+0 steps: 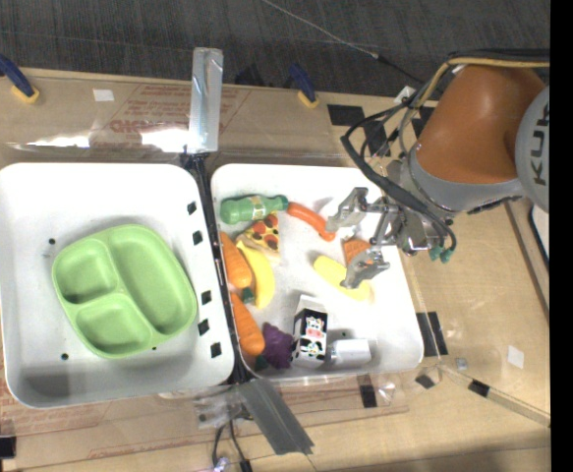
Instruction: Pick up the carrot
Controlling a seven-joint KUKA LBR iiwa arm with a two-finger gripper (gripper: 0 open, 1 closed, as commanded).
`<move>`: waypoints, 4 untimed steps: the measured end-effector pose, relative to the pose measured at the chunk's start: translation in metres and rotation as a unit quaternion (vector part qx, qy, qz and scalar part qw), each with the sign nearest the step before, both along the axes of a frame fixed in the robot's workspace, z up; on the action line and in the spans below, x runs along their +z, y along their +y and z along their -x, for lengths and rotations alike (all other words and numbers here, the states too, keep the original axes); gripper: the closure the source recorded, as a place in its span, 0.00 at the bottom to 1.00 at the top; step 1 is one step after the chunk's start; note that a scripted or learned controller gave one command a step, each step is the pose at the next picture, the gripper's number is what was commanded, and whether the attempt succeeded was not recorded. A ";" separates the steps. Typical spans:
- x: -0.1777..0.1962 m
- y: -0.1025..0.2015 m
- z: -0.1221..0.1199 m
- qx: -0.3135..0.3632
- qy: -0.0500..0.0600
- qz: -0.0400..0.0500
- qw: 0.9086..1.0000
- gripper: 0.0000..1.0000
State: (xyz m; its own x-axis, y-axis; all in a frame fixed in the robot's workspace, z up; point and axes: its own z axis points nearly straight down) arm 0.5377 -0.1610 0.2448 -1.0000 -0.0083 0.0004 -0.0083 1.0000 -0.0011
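Two orange carrots lie along the left wall of the right bin [394,308], one [234,264] beside a banana [257,271] and one [248,328] nearer the front corner. A shorter orange-red piece [309,217] lies toward the back, just left of my gripper. My gripper [353,241] hangs over the bin's right half, above a yellow fruit [337,266]. It is open, its fingers [348,207] spread front to back. A small orange bit [356,254] shows by the nearer finger; what it is I cannot tell. Both long carrots lie well to the gripper's left.
The right bin also holds a green bottle [252,207], a pizza slice [263,232], purple grapes [277,344], a black-and-white box [311,332] and a silver can [350,350]. The left bin [21,264] holds a green divided plate [124,288].
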 end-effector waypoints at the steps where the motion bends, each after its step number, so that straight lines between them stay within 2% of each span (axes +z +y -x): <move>1: 0.038 -0.049 -0.030 -0.202 -0.003 0.000 0.979 0.00; 2: 0.087 0.000 -0.074 0.070 -0.003 0.000 0.998 0.00; 3: -0.010 0.036 -0.107 0.344 0.001 -0.002 0.939 0.00; 4: 0.001 -0.038 -0.120 0.164 -0.002 0.001 0.986 0.00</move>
